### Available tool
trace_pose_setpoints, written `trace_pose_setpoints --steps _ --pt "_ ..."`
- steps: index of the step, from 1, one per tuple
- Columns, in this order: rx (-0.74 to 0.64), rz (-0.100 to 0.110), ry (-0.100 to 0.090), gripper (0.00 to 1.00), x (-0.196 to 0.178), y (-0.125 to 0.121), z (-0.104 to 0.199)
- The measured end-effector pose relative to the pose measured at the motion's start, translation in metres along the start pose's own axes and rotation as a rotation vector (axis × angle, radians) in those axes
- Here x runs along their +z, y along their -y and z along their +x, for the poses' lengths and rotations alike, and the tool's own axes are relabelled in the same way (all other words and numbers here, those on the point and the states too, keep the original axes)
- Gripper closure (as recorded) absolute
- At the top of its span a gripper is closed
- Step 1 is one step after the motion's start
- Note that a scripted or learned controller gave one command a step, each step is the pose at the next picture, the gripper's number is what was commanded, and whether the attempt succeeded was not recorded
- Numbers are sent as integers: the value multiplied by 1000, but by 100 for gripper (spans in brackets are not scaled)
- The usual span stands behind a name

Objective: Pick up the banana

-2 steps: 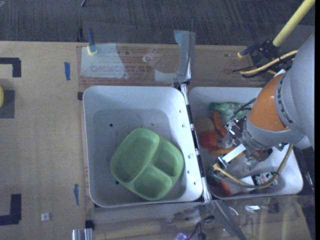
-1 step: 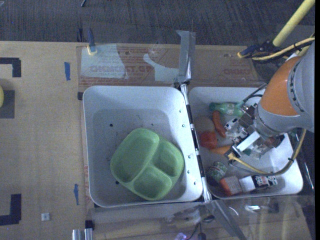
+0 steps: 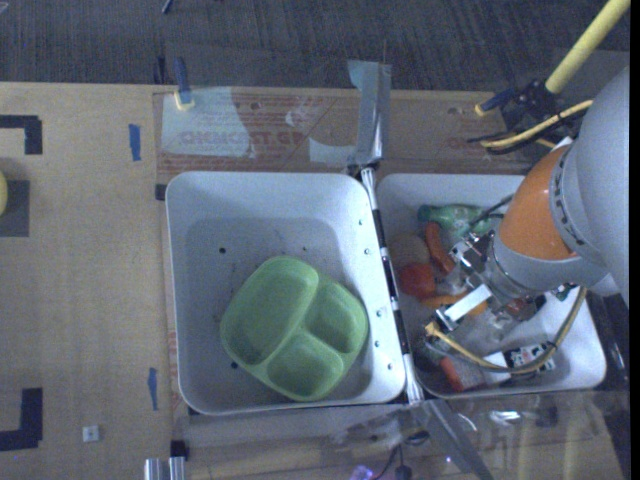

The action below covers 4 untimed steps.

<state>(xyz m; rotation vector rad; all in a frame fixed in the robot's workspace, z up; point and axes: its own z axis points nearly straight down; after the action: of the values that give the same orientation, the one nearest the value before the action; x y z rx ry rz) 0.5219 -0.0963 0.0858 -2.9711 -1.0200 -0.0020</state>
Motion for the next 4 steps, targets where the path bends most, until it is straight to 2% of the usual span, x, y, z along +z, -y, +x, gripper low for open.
trace_pose_setpoints --steps 1,2,3,4 --pt "97 -1 -2 0 0 2 1" --pt "107 3 4 0 -98 62 -6" --pt "104 4 5 100 -107 62 -6" --pt "104 4 6 0 -107 62 -6"
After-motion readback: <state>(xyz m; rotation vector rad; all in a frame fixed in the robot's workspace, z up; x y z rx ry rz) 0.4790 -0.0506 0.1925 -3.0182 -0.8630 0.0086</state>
